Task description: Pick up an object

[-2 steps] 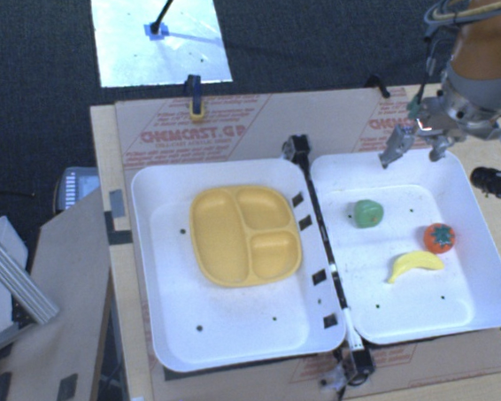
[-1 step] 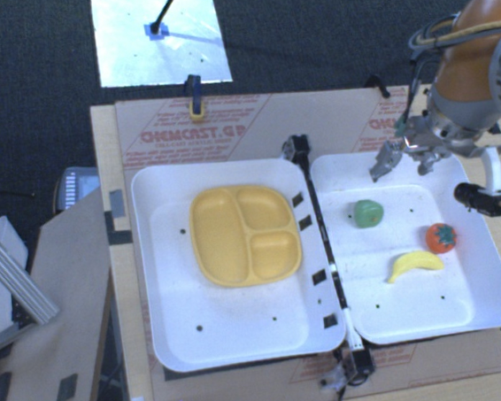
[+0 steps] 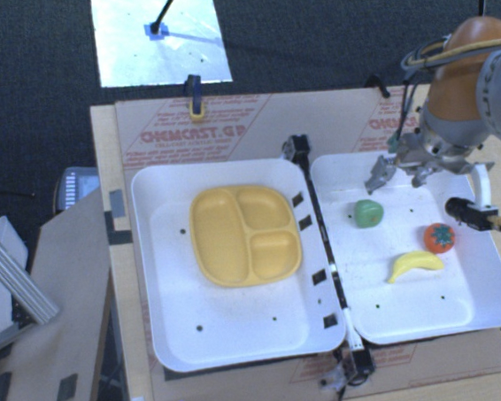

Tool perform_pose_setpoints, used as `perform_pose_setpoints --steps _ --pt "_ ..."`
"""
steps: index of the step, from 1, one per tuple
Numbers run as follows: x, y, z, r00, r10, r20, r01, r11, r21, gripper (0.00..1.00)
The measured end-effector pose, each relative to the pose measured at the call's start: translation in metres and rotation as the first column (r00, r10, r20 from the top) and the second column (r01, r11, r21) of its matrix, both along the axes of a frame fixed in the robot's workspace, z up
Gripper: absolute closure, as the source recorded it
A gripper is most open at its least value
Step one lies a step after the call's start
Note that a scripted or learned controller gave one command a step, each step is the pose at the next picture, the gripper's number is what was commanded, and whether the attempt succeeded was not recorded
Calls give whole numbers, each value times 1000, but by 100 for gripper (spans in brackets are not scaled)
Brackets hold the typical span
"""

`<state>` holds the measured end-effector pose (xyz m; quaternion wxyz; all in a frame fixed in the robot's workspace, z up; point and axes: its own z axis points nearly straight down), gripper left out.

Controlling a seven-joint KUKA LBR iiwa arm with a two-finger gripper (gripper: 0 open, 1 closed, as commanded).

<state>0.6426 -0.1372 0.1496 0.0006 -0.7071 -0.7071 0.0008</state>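
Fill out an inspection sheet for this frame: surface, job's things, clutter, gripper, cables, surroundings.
Surface: two shallow white bins side by side, left bin and right bin, on a brown board.
Job's things: green toy fruit, toy tomato and toy banana, all apart in the right bin.
Clutter: yellow divided plate in the left bin.
Gripper: gripper open above the right bin's far edge, holding nothing, up and right of the green fruit.
Cables: cable bundle on the arm; wires at the near edge between the bins.
Surroundings: dark carpet; shiny sheet beyond the board.
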Motion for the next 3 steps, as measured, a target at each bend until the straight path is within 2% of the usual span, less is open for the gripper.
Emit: perform_pose_setpoints --steps 1,2,3 --pt "-2 -4 -43 1000 0 1 0 1000 0 0" --pt "0 -4 -29 1000 0 7 0 1000 -1 100" --pt "-3 -2 17 1000 3 8 -3 1000 -1 100"
